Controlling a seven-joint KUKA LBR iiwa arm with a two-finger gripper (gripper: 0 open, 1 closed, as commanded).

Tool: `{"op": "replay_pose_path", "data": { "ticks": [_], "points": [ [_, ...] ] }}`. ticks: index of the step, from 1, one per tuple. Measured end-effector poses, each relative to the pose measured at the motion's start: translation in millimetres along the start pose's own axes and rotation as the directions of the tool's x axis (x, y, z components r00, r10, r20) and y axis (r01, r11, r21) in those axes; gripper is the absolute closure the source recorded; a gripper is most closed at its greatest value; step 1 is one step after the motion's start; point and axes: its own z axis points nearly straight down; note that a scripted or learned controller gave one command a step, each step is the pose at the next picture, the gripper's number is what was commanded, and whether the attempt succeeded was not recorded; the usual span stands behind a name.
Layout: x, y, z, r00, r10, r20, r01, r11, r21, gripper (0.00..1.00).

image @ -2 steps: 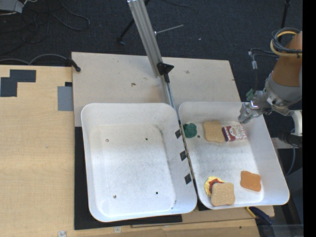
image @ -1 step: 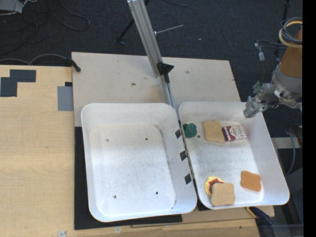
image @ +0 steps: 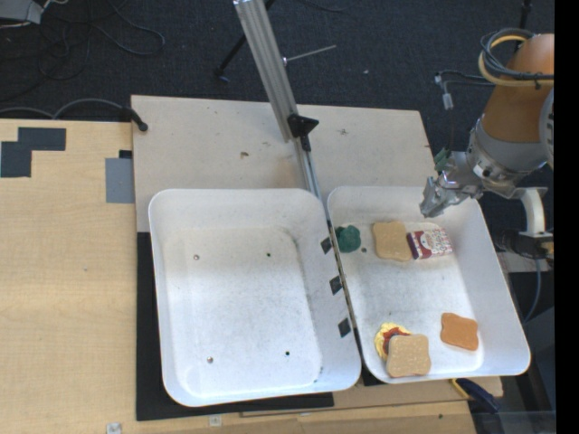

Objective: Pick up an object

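Gripper (image: 434, 199) hovers over the right bin's (image: 507, 333) far corner, carrying nothing, packet (image: 429, 242) lying just below beside the toast (image: 391, 240), so it should drop straight and centre on it.

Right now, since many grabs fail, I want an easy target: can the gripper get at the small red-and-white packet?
Probably yes. The gripper hovers at the right bin's far edge, close to the red-and-white packet. Nothing lies over it, though the tan slice touching its left side may crowd one finger.
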Motion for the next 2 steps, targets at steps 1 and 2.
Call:
{"op": "replay_pose_path", "data": {
  "ticks": [1,2],
  "points": [
    [55,7,-12,1.0,0.001,0.002,-0.001,1.0,-0.002,1.0],
    [113,12,-21,1.0,0.0,0.001,0.0,1.0,-0.001,1.0]
  ]
}}
